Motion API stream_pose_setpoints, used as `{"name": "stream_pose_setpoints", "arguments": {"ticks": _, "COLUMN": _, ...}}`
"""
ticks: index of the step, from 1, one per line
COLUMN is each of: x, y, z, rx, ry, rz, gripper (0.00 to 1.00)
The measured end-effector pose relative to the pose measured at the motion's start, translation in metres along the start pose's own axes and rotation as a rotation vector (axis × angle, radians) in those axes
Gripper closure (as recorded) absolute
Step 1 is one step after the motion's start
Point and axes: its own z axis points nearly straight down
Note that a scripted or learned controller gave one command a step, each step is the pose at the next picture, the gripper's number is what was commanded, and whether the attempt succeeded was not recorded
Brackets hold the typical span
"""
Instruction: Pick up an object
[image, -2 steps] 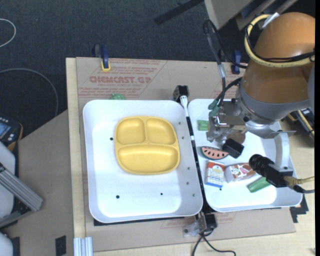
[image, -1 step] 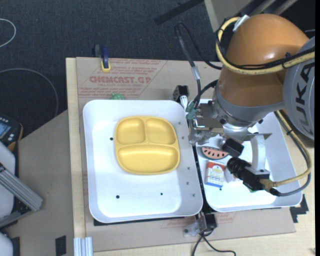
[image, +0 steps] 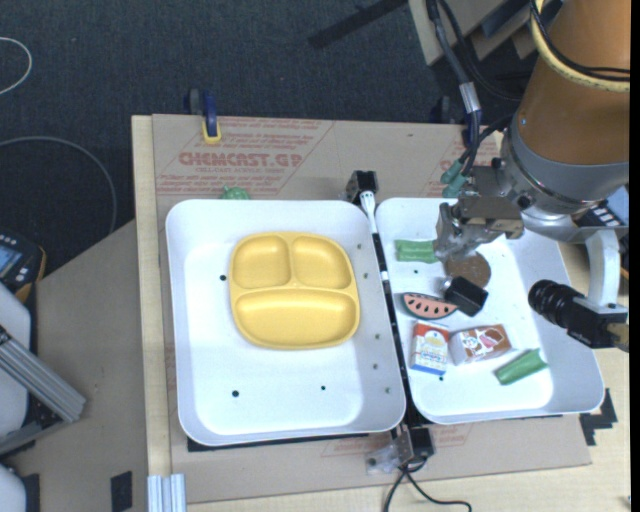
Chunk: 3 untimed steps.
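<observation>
A grey robot arm with an orange band (image: 585, 60) reaches in from the right over the right-hand shallow white bin (image: 575, 395). Its end effector (image: 455, 240) hangs low over the bin's upper middle; whether it is open or closed cannot be told.

Just below it lie a brown round disc (image: 472, 270) and a small black block (image: 465, 294), touching each other. Six more things crowd that bin: a green flat piece (image: 413, 250), a watermelon-slice toy (image: 427, 305), a small printed carton (image: 431, 350), a brown printed packet (image: 480, 343) and a green cylinder (image: 520, 366).

The left white bin (image: 200, 330) holds one yellow three-compartment plastic tray (image: 293, 290). Both bins sit on a brown cardboard-covered surface (image: 270, 155) above dark carpet (image: 120, 60).
</observation>
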Motion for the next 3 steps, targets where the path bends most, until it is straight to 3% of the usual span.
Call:
{"name": "stream_pose_setpoints", "arguments": {"ticks": 1, "x": -0.047, "y": -0.002, "z": 0.058, "rx": 0.016, "ry": -0.002, "rz": 0.001, "gripper": 1.0}}
{"name": "stream_pose_setpoints", "arguments": {"ticks": 2, "x": 0.008, "y": -0.001, "z": 0.031, "rx": 0.004, "ry": 0.002, "rz": -0.011, "gripper": 1.0}}
{"name": "stream_pose_setpoints", "arguments": {"ticks": 3, "x": 0.013, "y": -0.002, "z": 0.065, "rx": 0.015, "ry": 0.0, "rz": -0.005, "gripper": 1.0}}
